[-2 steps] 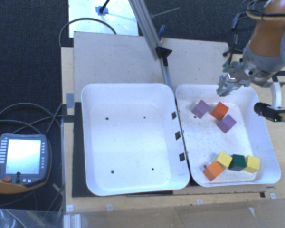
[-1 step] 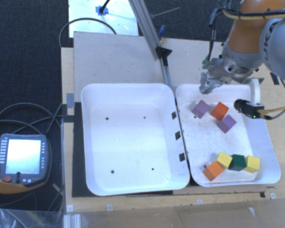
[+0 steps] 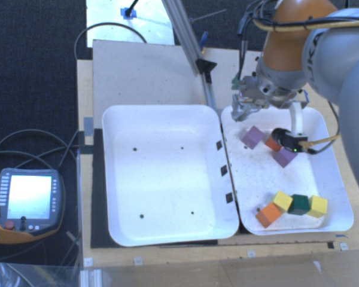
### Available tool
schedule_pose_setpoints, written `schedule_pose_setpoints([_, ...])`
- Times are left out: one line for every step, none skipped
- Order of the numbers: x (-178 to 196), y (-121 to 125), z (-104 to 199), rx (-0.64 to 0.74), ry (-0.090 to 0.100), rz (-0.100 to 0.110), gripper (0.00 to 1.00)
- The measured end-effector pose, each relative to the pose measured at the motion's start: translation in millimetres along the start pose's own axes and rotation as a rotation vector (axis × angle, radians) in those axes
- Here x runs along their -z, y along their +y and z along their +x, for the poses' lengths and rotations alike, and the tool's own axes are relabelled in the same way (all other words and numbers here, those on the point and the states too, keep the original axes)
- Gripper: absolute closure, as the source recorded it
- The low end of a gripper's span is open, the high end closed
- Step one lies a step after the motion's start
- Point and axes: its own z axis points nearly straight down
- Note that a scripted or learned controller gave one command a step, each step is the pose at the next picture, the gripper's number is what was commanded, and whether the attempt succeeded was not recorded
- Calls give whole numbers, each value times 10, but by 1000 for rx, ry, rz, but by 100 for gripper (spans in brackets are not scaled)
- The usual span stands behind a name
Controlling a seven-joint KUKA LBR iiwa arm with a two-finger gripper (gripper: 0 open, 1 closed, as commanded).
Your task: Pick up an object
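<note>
Currently the claw (image 3: 244, 113) hangs over the right bin (image 3: 338, 217) at its far-left corner; can't tell how far open it is, nothing visibly between the fingers. Purple block (image 3: 252, 137) just below it, apart. Second purple block (image 3: 284, 157) and orange piece (image 3: 273, 144) beyond, to its right. Orange (image 3: 267, 214), yellow (image 3: 282, 201), green (image 3: 299, 204), yellow (image 3: 317, 206) cubes well away at the near edge.

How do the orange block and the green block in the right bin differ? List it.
Colour: the orange block is bright orange, the green block dark green. Place: the orange block ends the row on the left and sits nearest the bin's front edge; the green block sits between two yellow blocks. Both are small cubes lying far from the claw.
</note>
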Motion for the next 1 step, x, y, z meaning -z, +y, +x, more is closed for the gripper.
schedule_pose_setpoints([91, -46, 551, 2, 1, 0, 100])
